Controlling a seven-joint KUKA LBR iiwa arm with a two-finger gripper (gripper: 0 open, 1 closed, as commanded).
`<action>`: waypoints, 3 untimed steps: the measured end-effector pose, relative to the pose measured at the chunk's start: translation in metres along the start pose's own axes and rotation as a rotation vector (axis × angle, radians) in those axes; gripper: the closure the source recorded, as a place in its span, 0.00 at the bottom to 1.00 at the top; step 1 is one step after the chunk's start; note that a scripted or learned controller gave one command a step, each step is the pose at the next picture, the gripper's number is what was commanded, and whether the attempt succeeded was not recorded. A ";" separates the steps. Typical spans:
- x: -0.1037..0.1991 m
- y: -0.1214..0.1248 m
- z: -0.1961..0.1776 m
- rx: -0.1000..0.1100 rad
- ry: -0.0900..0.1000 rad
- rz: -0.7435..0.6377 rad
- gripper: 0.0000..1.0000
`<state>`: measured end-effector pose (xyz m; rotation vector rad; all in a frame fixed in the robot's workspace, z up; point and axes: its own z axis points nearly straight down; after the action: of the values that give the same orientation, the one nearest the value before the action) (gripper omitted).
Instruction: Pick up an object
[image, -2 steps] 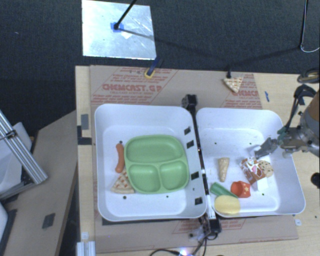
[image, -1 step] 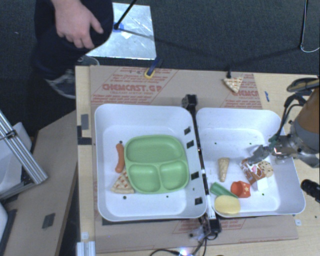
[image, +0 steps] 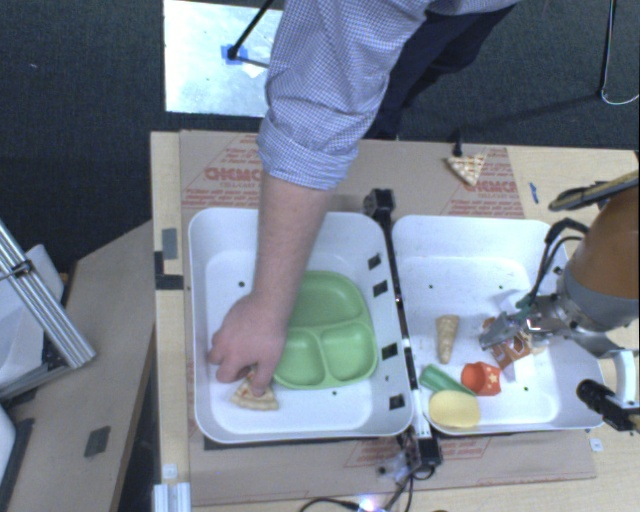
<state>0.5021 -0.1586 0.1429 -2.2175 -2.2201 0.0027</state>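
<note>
Two bins (image: 300, 425) lie below; whether the arm's jaws (image: 500, 333) grip the brown packet (image: 514, 349) is unclear.

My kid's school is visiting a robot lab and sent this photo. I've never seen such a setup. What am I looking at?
One camera looks down at a slant on a bench with two white bins. The grey robot arm reaches in from the right; its gripper sits low in the right bin, near a brown packet, a cone, a red toy and a yellow one. In the left bin, a person's hand touches a pizza slice beside a green tray.
</note>
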 end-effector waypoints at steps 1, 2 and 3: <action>-0.009 0.006 0.029 -0.031 -0.021 0.006 0.00; -0.001 0.002 0.028 -0.009 -0.004 0.000 1.00; -0.001 0.011 -0.033 -0.011 -0.004 -0.004 1.00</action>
<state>0.5131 -0.1600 0.1760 -2.2210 -2.2316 -0.0057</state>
